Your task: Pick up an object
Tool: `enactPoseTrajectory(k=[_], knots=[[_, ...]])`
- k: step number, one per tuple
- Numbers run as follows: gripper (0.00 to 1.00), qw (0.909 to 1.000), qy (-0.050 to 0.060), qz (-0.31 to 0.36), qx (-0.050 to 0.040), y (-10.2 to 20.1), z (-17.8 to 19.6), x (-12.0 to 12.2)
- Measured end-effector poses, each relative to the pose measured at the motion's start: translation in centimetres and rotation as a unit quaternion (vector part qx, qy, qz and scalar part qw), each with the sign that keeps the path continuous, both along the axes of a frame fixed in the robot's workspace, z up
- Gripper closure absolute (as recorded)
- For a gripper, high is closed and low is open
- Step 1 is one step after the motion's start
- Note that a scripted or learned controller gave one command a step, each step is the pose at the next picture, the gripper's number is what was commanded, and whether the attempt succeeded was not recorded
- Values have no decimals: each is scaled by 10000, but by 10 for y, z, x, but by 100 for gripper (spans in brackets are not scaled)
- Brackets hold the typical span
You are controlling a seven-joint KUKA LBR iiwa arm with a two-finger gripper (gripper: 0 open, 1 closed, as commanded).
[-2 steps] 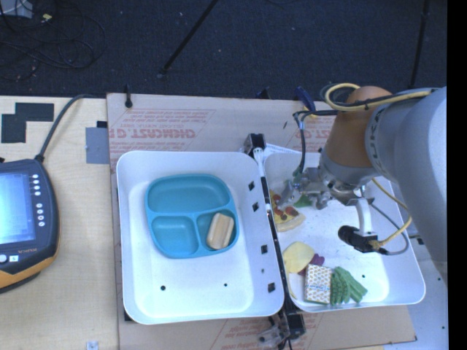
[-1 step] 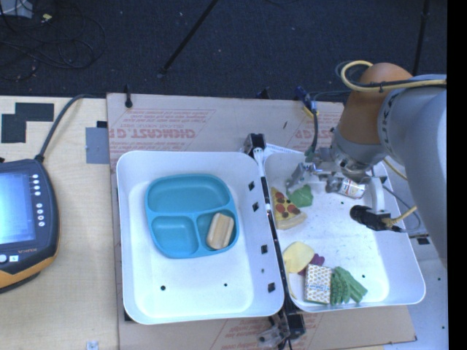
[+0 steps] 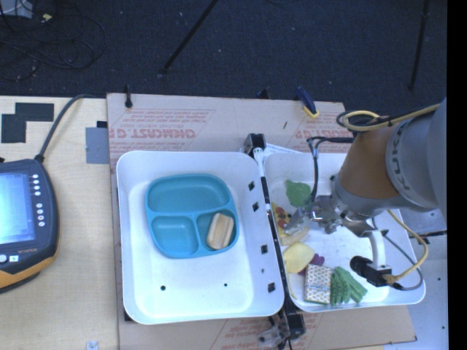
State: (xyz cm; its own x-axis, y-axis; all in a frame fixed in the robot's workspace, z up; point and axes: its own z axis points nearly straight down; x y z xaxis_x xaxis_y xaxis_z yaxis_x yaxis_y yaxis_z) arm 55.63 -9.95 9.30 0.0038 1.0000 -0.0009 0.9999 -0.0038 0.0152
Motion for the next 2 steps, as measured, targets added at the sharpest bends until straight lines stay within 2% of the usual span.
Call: enactPoseTrajectory(k=[1,2], knots=[[0,10000,62,15,-8,11,10,61],[0,10000,-23,13,-4,18,2,26]])
